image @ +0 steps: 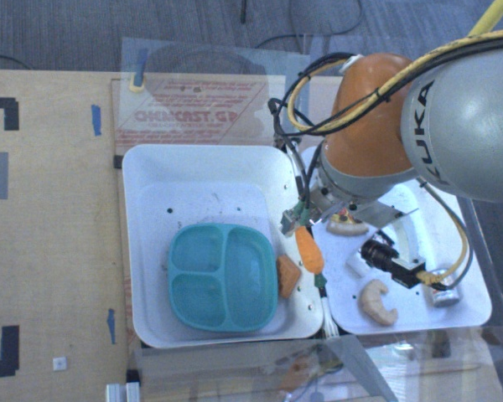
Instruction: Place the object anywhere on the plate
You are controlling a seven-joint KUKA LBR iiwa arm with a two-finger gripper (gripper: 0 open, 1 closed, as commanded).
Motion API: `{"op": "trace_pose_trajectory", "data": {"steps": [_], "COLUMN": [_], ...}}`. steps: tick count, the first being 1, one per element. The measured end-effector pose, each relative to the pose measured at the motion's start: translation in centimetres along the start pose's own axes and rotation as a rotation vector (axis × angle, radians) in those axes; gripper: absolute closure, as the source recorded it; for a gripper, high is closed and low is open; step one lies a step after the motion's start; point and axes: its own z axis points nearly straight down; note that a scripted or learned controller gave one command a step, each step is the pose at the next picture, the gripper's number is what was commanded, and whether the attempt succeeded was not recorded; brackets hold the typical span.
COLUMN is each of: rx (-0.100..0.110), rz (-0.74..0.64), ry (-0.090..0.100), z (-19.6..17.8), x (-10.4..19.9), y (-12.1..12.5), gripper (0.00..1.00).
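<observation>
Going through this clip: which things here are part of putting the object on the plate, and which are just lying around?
Part of the job:
- teal plate, in the left bin
- carrot, hanging at the pincer, over the bins' shared edge

Lying about:
- orange piece beside the plate's right rim
- croissant in the right bin
- small white bit beside it

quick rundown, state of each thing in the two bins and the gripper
teal plate: flat in the left bin, nothing lying in its compartments
carrot: hanging under the gripper, over the rims between the bins, not on the plate
orange piece: against the plate's right edge
croissant: lying in the right bin
gripper: low at the left bin's right rim
</observation>
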Motion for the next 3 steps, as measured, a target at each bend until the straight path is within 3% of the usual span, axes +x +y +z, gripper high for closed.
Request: {"op": "trace_pose_trajectory", "data": {"steps": [1, 2, 3], "rx": [-0.003, -0.002, -0.003], "rz": [-0.129, -0.145, -0.146], "ry": [-0.002, -0.002, -0.002], "z": [-0.5, 0.8, 0.7], "x": [3.7, 6.9, 6.9], "y": [4.1, 6.8, 6.8], "gripper": [1.0, 1.0, 0.0]}}
